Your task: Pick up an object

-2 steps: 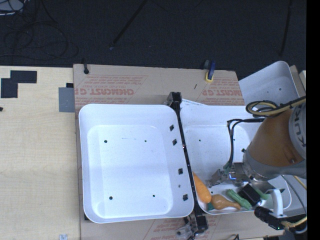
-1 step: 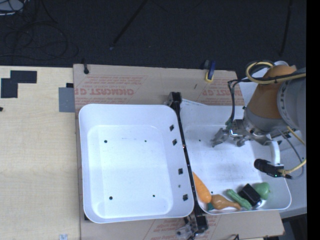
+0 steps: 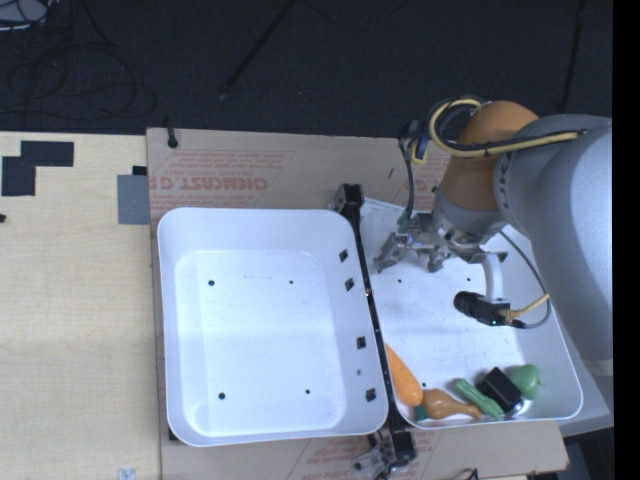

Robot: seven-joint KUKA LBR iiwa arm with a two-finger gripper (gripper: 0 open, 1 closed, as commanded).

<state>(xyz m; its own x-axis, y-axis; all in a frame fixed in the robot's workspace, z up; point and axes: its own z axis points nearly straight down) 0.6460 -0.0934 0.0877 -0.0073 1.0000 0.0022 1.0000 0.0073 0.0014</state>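
Right bin (image 3: 560,368), near edge: carrot (image 3: 402,373), tan piece (image 3: 447,403), green items (image 3: 520,378), black block (image 3: 498,388).
Gripper (image 3: 412,253) at far edge, fingers spread, grasping nothing. Left bin (image 3: 170,318) alongside.

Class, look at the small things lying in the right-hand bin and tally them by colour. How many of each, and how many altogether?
Orange: 2, a carrot-like piece and a smaller orange piece
Green: 2, a long green piece and a rounded green piece
Black: 1, a small block
Total: 5
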